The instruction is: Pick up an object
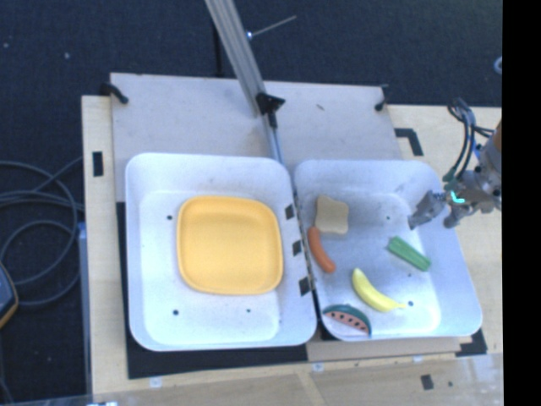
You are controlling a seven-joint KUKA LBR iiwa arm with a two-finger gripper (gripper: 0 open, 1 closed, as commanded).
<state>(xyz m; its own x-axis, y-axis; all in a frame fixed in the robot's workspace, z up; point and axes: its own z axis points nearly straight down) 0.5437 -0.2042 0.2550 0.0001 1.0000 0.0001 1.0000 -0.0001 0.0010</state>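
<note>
Because the task is to pick up an object, we take the right bin (448, 299) as our landmark: it holds all the small items. Near its left wall lie a tan bread slice (331, 216) and an orange hot dog (320, 250); a yellow banana (374, 291) rests toward its front, a watermelon slice (347, 318) at its front-left corner, and a green piece (408, 253) right of centre. The end effector (437, 211) hovers over the bin's right rear part, just above the green piece, its two fingers spread apart with nothing between them. We judge it is lining up a grasp. Left of this bin, the other bin (144, 184) holds a yellow plate (229, 244).
</note>
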